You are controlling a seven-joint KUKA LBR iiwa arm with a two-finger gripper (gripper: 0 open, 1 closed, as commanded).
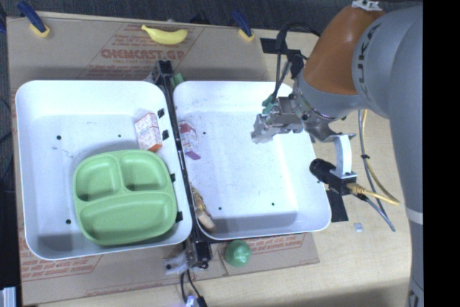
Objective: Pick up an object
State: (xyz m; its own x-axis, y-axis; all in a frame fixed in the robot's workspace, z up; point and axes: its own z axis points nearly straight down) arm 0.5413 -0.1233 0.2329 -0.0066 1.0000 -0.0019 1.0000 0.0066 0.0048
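My jaws (264,127) hang over the right bin (287,216); their opening I cannot tell. Nearest object: small packet (188,139) by that bin's left wall. Recommend moving left, centring, descending squarely.

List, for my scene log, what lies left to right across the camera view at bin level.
Green divided tray → small red-and-white packet → pink wrapper by the right bin's left wall → gripper over the right bin → grey arm with orange band.
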